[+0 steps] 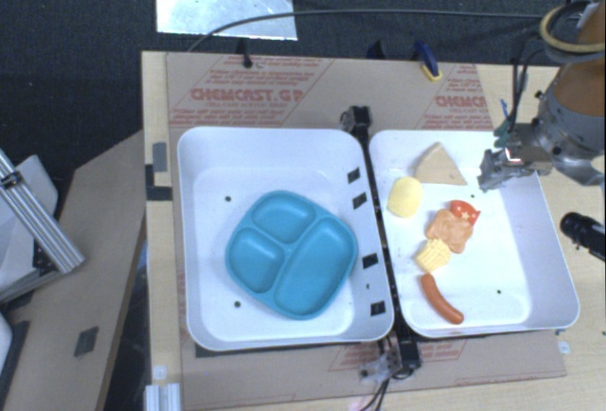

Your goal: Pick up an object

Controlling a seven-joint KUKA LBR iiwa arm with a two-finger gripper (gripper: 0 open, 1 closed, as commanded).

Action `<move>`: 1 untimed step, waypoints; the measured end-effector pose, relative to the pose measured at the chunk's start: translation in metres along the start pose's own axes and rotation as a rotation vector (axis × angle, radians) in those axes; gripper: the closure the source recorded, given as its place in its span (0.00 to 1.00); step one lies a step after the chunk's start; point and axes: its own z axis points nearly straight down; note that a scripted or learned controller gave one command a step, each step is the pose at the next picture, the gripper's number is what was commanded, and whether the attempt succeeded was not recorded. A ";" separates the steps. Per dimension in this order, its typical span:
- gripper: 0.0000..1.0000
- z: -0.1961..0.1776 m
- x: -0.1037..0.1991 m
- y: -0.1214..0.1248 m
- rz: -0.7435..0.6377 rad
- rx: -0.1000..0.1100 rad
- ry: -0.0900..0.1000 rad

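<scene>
In the right bin (540, 281) lie several toy foods: a tan wedge (438, 167) at the back, a yellow lemon (405, 197) by the divider, an orange piece with a red top (453, 224), a small yellow corn piece (434, 255) and a red-orange sausage (442, 298) near the front. My gripper (493, 174) hangs over the back right part of that bin, just right of the tan wedge and above the orange piece. Nothing shows between its fingers.
The left bin (213, 172) holds a blue divided plate (292, 253). Black clips (365, 220) run along the divider between the bins. Bare white floor lies at the right bin's right side and front right corner.
</scene>
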 end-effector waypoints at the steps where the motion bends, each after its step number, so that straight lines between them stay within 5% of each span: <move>1: 1.00 0.018 0.051 0.005 -0.005 0.007 0.003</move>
